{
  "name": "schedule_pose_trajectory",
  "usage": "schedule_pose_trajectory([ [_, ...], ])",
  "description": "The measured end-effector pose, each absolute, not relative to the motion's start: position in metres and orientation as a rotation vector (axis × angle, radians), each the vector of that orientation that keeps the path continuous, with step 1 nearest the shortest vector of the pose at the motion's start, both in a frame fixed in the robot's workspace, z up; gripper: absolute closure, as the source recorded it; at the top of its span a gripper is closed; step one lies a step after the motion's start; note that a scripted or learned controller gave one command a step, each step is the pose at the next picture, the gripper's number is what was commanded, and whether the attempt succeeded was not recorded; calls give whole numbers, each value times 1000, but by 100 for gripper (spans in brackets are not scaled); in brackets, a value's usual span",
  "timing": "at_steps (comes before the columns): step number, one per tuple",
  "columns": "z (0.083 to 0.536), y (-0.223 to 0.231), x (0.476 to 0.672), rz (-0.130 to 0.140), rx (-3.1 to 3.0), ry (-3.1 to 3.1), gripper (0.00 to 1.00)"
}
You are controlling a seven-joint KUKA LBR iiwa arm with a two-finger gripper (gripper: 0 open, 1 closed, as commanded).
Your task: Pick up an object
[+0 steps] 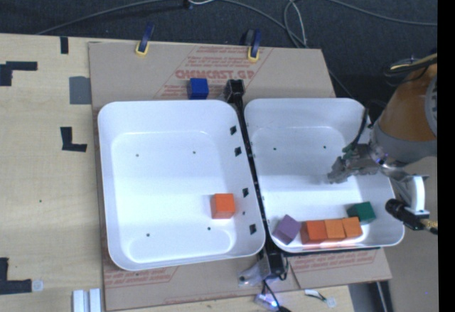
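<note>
My gripper sits low over the right bin, toward its right side, with the arm coming in from the right edge of the view. From this angle the grey tip is a blur against the white floor, and I cannot tell how it is set or whether it has anything.

What I have to reach lies nearer the camera than the tip. Along the near wall of the same bin runs a row: a purple block at the left, then an orange bar that looks like several blocks butted together, its long axis running left to right along the wall. A green block sits just behind the bar's right end and is, by my reading, the closest piece to the tip, down and slightly right of it.

The orange cube lies alone in the left bin, well apart, across the divider. A blue block rests on the cardboard beyond both bins.

I judge the green block the natural target: a short travel toward the near wall. The crowding against the bar and the wall could foul a grasp there.
</note>
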State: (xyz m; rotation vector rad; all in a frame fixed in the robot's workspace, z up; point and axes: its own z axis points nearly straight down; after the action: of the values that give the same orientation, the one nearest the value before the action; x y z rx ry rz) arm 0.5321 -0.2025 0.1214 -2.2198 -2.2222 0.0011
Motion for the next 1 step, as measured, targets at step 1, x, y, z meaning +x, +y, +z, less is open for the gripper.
schedule_pose_trajectory([
  [1, 165, -201, 527, -2, -2223, -2223, 100],
])
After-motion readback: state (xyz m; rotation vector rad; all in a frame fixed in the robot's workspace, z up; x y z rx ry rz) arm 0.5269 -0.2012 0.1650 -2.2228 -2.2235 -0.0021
